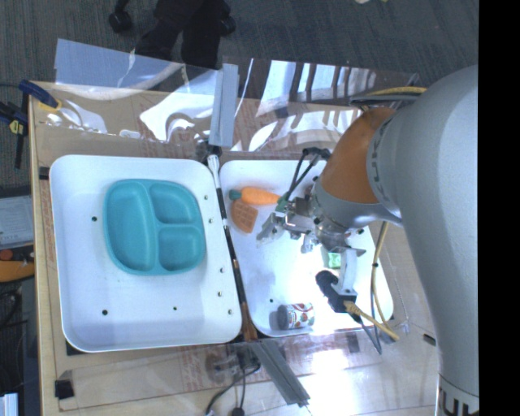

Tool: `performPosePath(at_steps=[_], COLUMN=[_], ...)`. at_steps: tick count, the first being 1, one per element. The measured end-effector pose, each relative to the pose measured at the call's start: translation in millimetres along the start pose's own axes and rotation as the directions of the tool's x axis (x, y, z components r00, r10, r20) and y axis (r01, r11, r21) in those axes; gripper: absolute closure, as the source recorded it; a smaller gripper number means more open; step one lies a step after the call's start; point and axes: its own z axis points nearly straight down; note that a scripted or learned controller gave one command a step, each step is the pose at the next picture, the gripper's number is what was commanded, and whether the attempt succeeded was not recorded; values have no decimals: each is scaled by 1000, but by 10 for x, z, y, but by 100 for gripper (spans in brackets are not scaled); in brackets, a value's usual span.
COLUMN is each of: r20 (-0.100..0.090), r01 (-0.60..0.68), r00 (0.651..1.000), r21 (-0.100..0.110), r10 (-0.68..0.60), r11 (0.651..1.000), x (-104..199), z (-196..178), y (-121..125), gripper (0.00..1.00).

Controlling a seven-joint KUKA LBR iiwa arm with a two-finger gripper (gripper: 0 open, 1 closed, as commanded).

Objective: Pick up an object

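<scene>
Two shallow white plastic bins sit side by side on a pale wooden bench (122,370) over dark carpet (81,24). The left bin (73,268) holds a smooth teal tray (154,226) with three compartments. Over the right bin (264,280) hangs the gripper (280,226); whether it is released or clenched, I cannot tell. Just beside it lies an orange carrot (260,196), its long axis across the bin and its green top pointing left. A small can (292,316) lies nearer the camera.

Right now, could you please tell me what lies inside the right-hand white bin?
An orange carrot, an orange wedge-shaped block and a small lying can. The grey arm and its tool cover the right side of the white bin.
</scene>
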Motion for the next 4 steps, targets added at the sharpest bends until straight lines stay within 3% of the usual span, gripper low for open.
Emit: performPosePath(at_steps=[1,2,3,4], r20=[0,1,3,1], r01=[-41,122,300,309], r00=[999,993,954,951], r21=[0,-1,-13,-11], r10=[41,-122,-300,-309], r11=[999,993,954,951], x=[-506,-246,149,176], z=[-106,125,639,534], y=[307,776,1255,1255], gripper=[0,0,0,100])
